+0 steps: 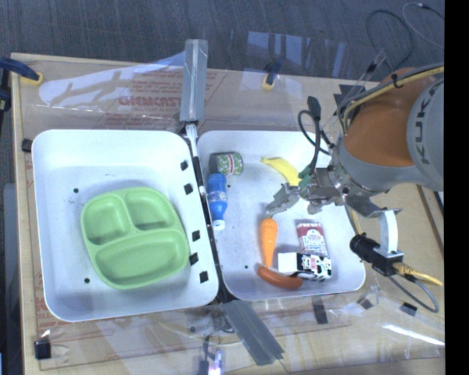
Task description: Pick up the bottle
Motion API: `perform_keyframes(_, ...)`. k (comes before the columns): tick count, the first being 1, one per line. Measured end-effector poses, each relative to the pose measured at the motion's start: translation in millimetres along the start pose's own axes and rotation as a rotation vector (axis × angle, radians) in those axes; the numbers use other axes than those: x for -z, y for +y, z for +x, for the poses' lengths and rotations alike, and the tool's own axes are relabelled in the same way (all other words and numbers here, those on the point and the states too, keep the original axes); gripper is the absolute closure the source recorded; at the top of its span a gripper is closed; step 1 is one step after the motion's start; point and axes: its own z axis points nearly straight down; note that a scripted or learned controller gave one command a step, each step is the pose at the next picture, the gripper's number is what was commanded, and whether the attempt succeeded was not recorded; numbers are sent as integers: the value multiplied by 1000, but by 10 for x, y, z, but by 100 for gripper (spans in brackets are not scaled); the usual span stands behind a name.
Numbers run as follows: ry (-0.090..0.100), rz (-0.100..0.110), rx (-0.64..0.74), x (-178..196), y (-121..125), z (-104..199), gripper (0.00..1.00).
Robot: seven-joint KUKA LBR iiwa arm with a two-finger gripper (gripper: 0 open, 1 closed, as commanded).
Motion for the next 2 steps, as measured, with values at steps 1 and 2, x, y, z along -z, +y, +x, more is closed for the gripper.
perform_keyframes(1, -1, 2, -6, -609, 437, 590, 0)
perform_keyframes(2, -1, 1, -7, -608, 437, 588, 0)
